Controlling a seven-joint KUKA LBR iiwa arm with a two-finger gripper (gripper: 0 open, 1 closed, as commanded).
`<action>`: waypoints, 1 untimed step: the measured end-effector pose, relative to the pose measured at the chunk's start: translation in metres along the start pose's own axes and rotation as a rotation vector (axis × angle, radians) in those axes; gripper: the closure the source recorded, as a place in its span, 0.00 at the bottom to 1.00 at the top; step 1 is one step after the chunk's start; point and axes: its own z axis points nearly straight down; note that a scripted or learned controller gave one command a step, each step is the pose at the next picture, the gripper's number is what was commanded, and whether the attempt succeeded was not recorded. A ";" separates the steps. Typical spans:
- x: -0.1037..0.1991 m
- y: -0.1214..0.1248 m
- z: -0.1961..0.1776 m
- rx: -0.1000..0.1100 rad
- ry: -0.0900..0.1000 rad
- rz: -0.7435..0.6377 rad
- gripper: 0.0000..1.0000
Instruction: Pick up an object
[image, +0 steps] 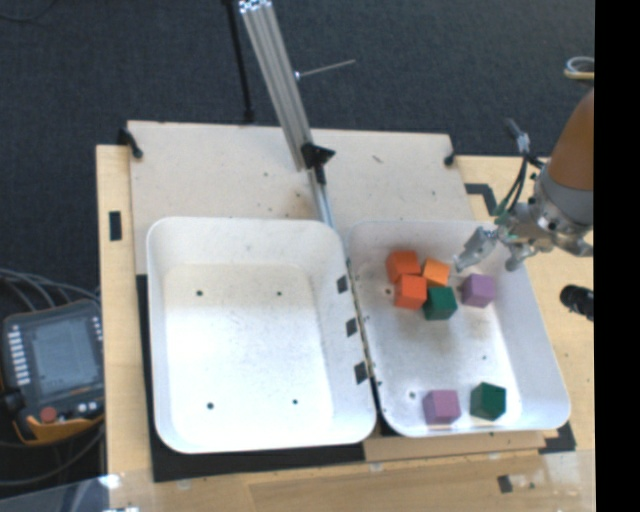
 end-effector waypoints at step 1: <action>0.000 0.000 0.000 0.000 -0.001 -0.001 0.00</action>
